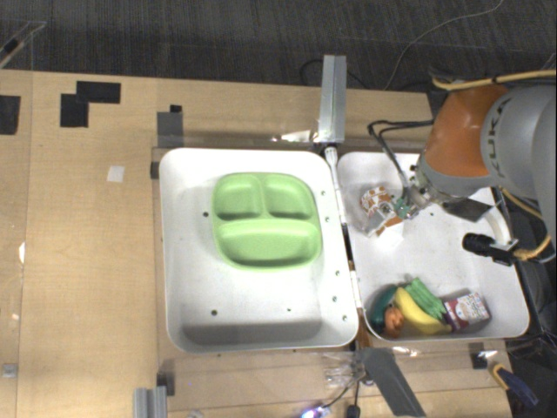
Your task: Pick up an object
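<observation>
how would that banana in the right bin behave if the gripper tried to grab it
The banana looks curved and smooth, so it may pivot or slip. It lies packed against a green item and a small carton, so those would likely shift too.

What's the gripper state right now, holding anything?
Gripper: low in the right bin, at a small crinkled packet; whether it is open, shut or gripping the packet cannot be told.

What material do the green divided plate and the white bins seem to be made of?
The green divided plate looks like moulded matte plastic: even colour, soft rounded compartments. The two shallow white bins look like smooth plastic or painted metal, with faint sheen and rounded corners; I cannot tell which.
</observation>
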{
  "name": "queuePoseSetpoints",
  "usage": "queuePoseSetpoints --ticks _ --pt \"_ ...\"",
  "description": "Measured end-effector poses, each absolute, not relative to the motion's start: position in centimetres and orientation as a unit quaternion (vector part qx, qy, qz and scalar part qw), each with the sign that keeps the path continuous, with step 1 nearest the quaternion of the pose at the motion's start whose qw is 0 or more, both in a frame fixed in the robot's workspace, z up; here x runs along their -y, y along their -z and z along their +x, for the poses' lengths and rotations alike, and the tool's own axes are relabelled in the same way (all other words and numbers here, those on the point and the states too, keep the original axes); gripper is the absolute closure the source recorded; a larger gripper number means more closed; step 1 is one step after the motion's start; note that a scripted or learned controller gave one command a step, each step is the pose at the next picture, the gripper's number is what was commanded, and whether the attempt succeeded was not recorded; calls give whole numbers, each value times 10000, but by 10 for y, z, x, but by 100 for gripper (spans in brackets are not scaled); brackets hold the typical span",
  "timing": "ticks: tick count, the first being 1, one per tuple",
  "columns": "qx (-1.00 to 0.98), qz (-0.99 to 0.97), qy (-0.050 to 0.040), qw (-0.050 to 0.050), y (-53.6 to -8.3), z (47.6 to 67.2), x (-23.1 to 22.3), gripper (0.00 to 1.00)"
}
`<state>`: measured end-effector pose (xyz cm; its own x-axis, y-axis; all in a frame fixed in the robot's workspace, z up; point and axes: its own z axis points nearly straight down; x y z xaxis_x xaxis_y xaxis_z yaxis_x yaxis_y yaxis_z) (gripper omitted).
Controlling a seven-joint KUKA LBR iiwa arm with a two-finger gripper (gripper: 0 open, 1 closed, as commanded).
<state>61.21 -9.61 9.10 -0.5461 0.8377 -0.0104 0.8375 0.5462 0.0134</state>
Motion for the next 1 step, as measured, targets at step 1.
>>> queuePoseSetpoints --ticks 1 --pt "-8382 5453 -18 41 -174 656 97 0"
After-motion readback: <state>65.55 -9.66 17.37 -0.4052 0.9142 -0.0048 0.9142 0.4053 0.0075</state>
